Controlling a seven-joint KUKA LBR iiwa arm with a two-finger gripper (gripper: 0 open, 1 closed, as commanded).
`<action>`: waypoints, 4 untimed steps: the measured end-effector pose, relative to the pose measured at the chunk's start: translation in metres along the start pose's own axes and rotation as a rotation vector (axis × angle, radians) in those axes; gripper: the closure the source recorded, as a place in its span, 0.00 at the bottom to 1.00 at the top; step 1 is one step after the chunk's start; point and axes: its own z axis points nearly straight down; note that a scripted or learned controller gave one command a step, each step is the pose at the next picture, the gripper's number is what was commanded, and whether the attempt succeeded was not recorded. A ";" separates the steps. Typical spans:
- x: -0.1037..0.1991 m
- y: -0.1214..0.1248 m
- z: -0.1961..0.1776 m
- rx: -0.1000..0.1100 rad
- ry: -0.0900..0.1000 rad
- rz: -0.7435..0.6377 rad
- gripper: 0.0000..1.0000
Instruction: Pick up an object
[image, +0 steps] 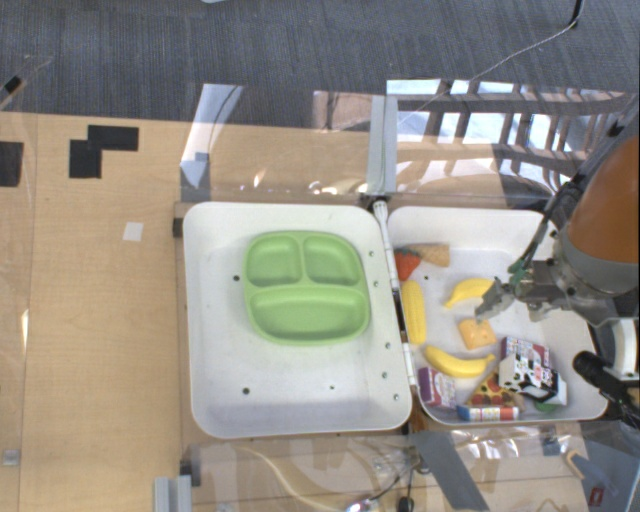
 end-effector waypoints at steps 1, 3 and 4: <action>0.016 0.065 0.111 -0.002 0.000 -0.169 0.00; 0.025 0.076 0.109 -0.019 0.003 0.012 1.00; 0.025 0.075 0.109 -0.019 0.003 0.012 0.00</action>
